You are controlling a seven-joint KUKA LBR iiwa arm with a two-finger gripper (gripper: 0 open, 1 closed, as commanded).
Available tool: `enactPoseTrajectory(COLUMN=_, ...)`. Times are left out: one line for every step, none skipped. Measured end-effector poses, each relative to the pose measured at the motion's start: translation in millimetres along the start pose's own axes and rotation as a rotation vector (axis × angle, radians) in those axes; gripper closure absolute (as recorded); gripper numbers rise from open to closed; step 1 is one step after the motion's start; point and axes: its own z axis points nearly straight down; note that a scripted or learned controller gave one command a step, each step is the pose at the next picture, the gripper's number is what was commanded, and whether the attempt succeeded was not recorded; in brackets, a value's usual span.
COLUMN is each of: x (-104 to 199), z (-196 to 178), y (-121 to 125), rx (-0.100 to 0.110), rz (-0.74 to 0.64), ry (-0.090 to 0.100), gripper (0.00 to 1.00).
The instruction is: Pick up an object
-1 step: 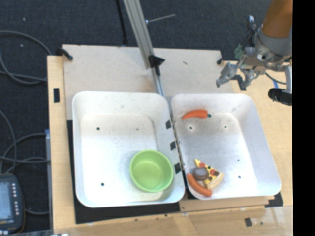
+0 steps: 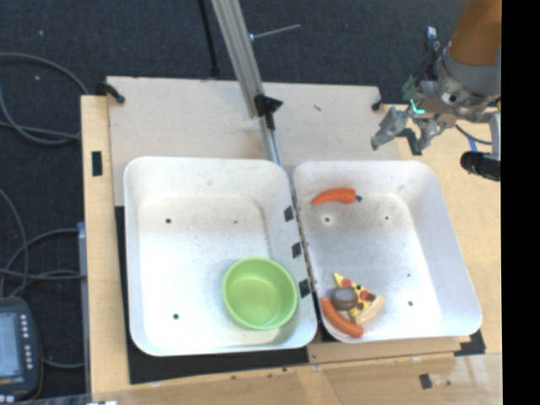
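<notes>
Approach is the step you are at: fingers (image 2: 403, 132) spread and holding nothing at upper right, so next bring them down over the orange carrot (image 2: 334, 197) in the right bin (image 2: 439, 226).

Dark carpeted floor (image 2: 101, 24) all round, grey cables (image 2: 25, 83) looping over it at left. Light wood bench (image 2: 186, 112) sits on it, with an aluminium extrusion post (image 2: 240, 45) rising at a slant from its back middle. Dark handheld pendant (image 2: 17, 348) with a screen lies at lower left; lighting even and diffuse.
</notes>
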Motion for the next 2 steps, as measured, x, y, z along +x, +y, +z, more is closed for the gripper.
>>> enactPoseTrajectory(x=-0.5, z=41.8, y=-0.2, rx=0.003, rz=0.002, ry=0.000, gripper=0.00)
enactPoseTrajectory(x=-1.6, z=103.5, y=-7.0, rx=0.006, rz=0.004, ry=0.001, gripper=0.00)
